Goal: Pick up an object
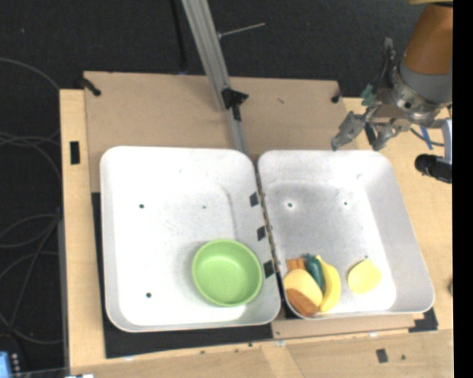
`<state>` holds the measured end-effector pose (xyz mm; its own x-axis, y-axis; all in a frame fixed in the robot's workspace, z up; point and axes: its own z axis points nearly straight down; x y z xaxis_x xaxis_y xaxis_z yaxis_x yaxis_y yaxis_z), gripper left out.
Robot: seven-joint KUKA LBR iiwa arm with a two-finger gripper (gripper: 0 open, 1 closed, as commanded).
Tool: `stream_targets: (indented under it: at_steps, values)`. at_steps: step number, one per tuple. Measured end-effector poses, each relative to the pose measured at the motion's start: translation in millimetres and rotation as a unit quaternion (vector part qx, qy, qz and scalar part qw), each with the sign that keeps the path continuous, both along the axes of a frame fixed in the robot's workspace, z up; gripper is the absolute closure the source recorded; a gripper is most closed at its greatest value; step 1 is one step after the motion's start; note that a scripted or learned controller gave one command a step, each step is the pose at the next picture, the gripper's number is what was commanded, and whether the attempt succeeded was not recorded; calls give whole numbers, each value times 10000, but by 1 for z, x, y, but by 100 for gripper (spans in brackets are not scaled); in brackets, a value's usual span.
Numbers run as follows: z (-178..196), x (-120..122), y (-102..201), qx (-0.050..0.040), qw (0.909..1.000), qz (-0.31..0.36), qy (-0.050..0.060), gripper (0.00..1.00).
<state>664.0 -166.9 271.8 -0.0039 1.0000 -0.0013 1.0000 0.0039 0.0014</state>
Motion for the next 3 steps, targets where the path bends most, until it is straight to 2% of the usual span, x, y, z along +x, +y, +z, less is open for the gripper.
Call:
stream_targets:
  at_steps: [1,3]
  values:
    - [0,0,-1,-7,10000,1,2,0]
    - [-90,7,9,-8,10000,2,10,0]
